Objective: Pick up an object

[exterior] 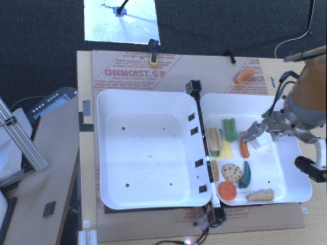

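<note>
Nothing is lifted yet, as far as I can judge: the gripper (pixel 254 131) hangs low in the right bin (pixel 286 160), toward its 12 o'clock side, right at the upper end of a red-orange sausage-shaped piece (pixel 244 146), and I cannot tell how it is set or whether anything sits in it. So the grasp and the lift are both left to do. Counting the right bin, I get eight toy foods: one green pair of pods (pixel 230 129), one sandwich-like block (pixel 213 141) on a yellow slab, the red-orange piece, one small orange stick (pixel 215 170) at 9 o'clock, one speckled cookie (pixel 231 172), one dark green pepper (pixel 246 174), one red tomato (pixel 227 191) and one cone (pixel 261 194) near 6 o'clock. One more orange piece (pixel 245 76) lies on the table beyond the bins. Two bins in all; the left bin (pixel 148 154) holds no toys.
</note>
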Action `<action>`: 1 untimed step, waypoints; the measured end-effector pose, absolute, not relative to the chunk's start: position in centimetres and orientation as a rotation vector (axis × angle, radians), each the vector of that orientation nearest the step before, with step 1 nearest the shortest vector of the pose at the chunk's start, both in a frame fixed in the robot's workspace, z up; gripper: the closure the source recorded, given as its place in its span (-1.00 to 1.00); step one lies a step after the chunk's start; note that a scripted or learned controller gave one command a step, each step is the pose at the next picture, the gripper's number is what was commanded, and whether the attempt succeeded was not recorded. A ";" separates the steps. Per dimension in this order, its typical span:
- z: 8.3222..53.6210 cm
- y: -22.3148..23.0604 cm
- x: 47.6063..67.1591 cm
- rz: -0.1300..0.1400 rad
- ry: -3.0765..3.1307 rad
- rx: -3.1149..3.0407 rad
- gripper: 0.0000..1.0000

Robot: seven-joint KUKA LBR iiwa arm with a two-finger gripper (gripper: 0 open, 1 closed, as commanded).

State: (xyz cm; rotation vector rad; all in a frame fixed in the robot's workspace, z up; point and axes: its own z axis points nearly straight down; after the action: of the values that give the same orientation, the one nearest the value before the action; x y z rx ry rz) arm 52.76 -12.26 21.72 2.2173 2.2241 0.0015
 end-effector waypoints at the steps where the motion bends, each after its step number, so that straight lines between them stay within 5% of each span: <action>1: 8.6 -8.5 57.4 0.004 2.228 2.212 -1.00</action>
State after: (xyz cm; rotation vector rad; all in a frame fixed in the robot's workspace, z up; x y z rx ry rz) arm 57.38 -8.46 8.62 2.2122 2.2278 0.0038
